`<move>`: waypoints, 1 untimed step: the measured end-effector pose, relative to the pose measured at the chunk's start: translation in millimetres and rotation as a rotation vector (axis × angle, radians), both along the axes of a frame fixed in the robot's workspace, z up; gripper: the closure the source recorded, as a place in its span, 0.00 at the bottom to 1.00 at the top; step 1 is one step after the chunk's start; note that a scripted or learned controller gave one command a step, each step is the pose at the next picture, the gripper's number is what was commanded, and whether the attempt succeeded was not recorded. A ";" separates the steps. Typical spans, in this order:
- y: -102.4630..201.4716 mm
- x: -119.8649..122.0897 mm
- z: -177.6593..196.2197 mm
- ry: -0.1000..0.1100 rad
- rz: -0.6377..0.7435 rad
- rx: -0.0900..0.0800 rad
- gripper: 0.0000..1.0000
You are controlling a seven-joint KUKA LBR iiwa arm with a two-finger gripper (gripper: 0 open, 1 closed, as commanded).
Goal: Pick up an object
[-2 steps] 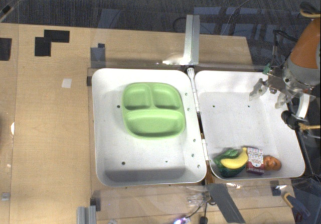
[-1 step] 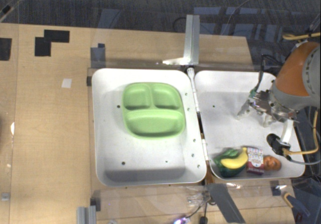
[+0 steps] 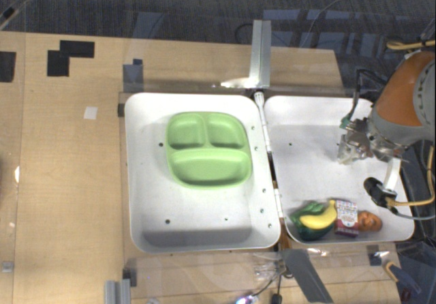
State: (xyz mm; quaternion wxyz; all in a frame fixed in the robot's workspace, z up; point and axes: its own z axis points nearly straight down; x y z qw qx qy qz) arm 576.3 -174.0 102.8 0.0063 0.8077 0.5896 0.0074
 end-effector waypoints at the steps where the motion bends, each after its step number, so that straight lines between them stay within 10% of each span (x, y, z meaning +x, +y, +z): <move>1: 11.4 -6.0 20.3 0.016 -0.094 0.002 1.00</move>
